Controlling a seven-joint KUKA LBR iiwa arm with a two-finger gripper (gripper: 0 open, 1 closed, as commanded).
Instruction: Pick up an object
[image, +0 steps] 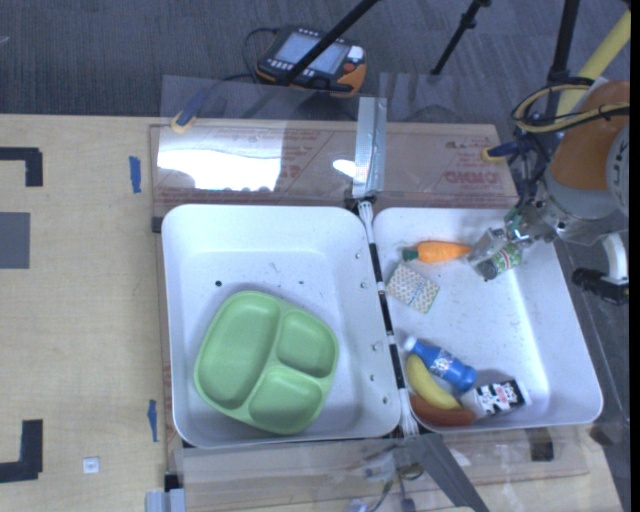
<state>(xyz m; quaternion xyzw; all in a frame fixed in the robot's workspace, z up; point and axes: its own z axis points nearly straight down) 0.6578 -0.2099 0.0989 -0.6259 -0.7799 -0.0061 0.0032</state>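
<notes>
One toy carrot (441, 252) lies nearest our gripper (497, 256), at the back of the right bin (560, 340); we cannot tell whether the gripper is open or closed. We judge the carrot light, stiff and smooth, best pinched across its thick middle. It is orange with a green tip

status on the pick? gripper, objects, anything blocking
Gripper over right white bin's far corner, beside orange carrot toy. Nothing visibly held. Blue bottle, yellow banana clustered at near edge. Nothing blocking.
</notes>
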